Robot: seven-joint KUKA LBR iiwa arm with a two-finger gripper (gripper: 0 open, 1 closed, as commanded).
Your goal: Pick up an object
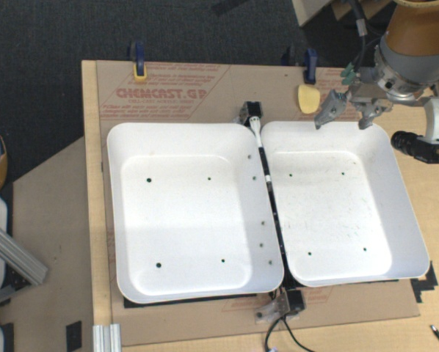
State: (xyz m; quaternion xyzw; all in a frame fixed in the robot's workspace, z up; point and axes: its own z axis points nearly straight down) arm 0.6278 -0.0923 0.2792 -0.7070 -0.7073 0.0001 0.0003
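hovering at the right bin's (396, 152) far rim, the hand (349, 114) has its fingers apart, holding nothing. a small yellow object (308, 98) lies just outside on the surface (205, 94). closing here risks grasping air, or clipping the rim.

We take the right bin (396, 218) as landmark. The left bin (120, 218) lies just beside it on its left, rims touching. Behind its far rim, on the board (205, 97), lies a small object (308, 98). The gripper (348, 114) hangs above this far rim, right of the object.
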